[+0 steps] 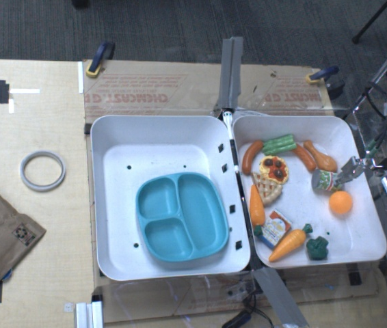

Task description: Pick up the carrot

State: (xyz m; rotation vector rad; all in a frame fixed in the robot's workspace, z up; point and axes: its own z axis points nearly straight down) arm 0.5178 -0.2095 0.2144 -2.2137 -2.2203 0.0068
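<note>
1. The tool is low over the right side of the right bin; I cannot tell its state, because its tip is lost against a small green-and-white can that it touches.
2. The carrot lies towards the bin's front-left from the tool, well apart. Its long axis is diagonal, leafy end up-right, tip down-left.
3. An orange ball sits between them, near the tool.
4. A small carton touches the carrot; broccoli is just beside its leaves.
5. The blue divided plate rests in the left bin.
</note>
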